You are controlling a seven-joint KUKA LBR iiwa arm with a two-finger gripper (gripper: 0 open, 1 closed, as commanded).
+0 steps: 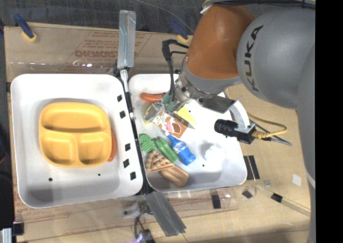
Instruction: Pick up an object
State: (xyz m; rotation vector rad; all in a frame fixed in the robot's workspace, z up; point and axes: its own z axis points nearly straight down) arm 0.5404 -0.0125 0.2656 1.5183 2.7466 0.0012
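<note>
My gripper [170, 102] reaches down into the back of the right bin [233, 169], mostly hidden under the orange wrist band. Just below it lies a pile of toy food: a colourful printed carton [172, 125], a yellow piece [186, 114] and a silvery piece [151, 112]. An orange-red sausage [151, 97] lies just left of the gripper, by the bin's back wall. Nearer the front are a green vegetable [159, 148], a blue piece [183, 152], a waffle [156, 160] and a brown bread piece [174, 175]. Nothing shows lifted off the bin floor.
The left bin [27, 183] holds a yellow divided plate [75, 132] with an orange thing [112, 148] at its right edge. A pale white piece [215, 152] lies in the right bin's right half. A metal divider [127, 38] rises between the bins at the back.
</note>
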